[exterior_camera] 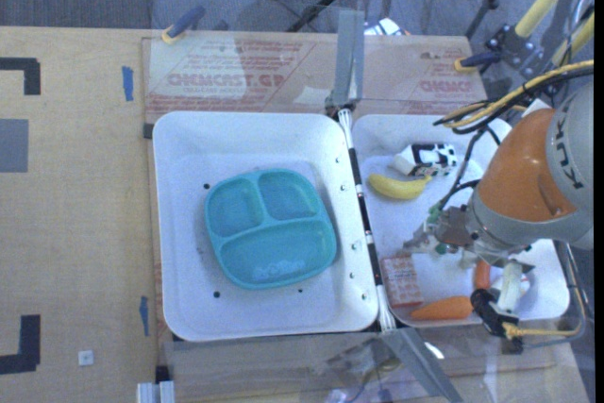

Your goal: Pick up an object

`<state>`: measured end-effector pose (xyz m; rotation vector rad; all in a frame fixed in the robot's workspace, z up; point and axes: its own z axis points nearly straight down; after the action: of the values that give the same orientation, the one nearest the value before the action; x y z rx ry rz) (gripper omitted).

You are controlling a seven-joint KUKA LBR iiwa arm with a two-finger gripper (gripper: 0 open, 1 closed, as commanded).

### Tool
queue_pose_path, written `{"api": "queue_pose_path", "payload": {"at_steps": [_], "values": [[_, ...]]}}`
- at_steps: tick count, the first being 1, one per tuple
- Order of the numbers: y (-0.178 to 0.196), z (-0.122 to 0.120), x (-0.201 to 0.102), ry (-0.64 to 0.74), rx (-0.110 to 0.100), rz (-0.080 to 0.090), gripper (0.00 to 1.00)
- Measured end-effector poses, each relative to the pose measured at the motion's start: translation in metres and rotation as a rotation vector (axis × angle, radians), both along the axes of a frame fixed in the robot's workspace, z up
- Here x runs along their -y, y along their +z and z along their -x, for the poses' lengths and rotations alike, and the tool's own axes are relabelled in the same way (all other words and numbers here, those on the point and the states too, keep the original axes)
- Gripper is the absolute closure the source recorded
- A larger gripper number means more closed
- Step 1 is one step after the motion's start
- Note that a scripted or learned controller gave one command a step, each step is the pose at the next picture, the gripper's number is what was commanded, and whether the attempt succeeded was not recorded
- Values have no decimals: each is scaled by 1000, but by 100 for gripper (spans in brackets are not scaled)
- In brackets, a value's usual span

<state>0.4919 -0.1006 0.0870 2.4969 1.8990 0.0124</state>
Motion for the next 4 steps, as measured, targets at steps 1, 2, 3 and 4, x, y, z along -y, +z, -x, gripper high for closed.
{"api": "queue_pose_path", "payload": {"at_steps": [1,2,3,4], "values": [[-1,-25,33,169,-2,2,0],[30,13,37,198,-13,-1,0],[6,6,85,262,10,9,0],[15,4,88,259,13,14,100]]}}
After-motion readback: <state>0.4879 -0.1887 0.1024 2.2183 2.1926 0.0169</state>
